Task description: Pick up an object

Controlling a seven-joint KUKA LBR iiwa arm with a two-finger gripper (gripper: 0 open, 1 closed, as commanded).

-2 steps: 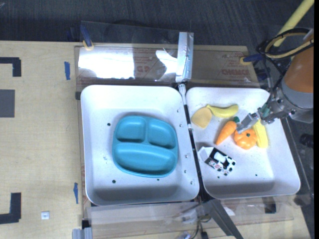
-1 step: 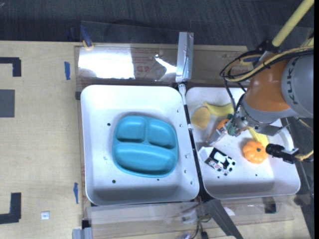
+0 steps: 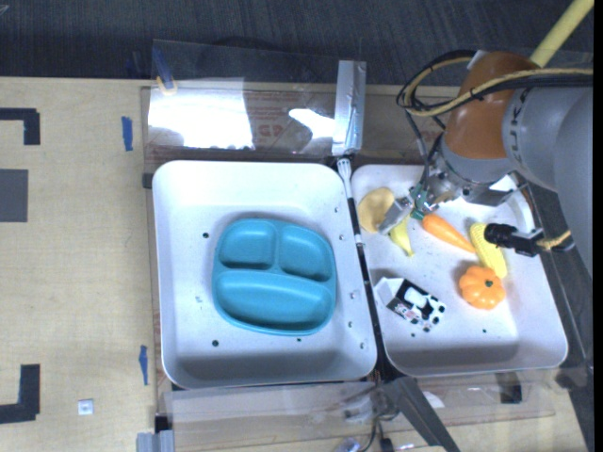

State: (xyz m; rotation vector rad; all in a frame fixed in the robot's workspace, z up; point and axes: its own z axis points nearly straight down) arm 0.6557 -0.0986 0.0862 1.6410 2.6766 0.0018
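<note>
While the grey arm (image 3: 556,130) reaches in over the right bin (image 3: 471,347), its gripper (image 3: 421,199) hangs low near the back of that bin, just above the carrot (image 3: 448,233). I cannot tell how the jaws stand, because they are small and mixed in with the toys under them. Nothing can be seen held between them.

All places below are told from the carrot. It is orange and lies tilted in the back half of the right bin. A pale yellow piece of toy food (image 3: 374,205) lies just beside it, toward the left bin (image 3: 179,281). A small yellow banana (image 3: 401,236) lies between that piece and the carrot. On the carrot's other side is a yellow corn cob (image 3: 488,250), with a black part of the arm across it. A little orange pumpkin (image 3: 481,288) sits near the carrot, closer to the front. A black and white toy (image 3: 415,303) lies nearer the front too. Well apart from the carrot, a blue tray (image 3: 274,276) with three parts sits in the left bin.
</note>
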